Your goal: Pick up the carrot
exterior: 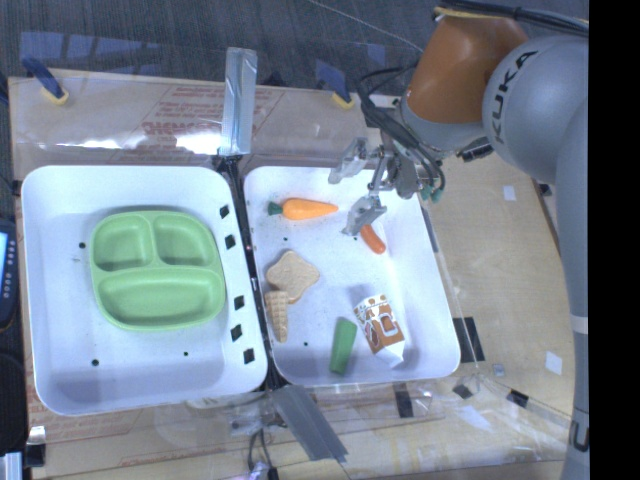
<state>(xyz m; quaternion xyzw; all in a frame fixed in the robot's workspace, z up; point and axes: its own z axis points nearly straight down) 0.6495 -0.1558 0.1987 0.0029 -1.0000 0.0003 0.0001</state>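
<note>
Camera view: we log the carrot (308,208) in the right bin (430,298), upper left, long axis left-right. Gripper (372,190) sits just to its right, near its tip; whether spread or closed we cannot tell.

Across the top of the frame you see dark grey carpeted floor (200,3) with a faint ribbed weave. Below it your bench top (500,268) is a pale tan board, wrapped in clear plastic sheeting (130,118) that catches bright glare at upper left. Blue clamps (45,80) pinch the sheet along the upper edge. Small dark tape marks (468,338) dot the board at lower right. Light falls evenly from above, and shadows are soft.
</note>
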